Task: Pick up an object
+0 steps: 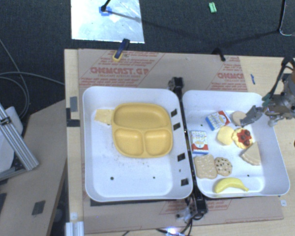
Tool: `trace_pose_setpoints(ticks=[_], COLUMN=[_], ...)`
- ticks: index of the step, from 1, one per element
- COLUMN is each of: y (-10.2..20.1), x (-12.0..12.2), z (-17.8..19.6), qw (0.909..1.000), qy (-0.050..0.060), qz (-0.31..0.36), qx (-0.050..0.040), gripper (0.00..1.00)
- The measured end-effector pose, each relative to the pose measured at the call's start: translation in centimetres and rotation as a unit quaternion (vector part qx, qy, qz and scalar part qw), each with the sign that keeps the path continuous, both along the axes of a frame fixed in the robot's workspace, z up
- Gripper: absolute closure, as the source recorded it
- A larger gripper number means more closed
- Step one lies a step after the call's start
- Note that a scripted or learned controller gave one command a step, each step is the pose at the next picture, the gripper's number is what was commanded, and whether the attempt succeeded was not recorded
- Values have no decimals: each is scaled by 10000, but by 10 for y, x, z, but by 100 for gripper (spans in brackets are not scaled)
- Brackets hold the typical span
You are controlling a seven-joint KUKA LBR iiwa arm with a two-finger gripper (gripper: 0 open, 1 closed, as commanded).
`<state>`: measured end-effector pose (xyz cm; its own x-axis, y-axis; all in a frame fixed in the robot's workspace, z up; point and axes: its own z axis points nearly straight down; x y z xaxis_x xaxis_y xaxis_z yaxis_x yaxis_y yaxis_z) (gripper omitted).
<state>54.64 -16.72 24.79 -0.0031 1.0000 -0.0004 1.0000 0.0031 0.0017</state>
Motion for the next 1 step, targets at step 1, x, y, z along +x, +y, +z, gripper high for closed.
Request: trace_pose_setpoints(ticks=[1], y=[-27], x=[21], z=[-165], qw=[10000], qy=[-41], qz=[-6], qx=[-27], gripper=[0])
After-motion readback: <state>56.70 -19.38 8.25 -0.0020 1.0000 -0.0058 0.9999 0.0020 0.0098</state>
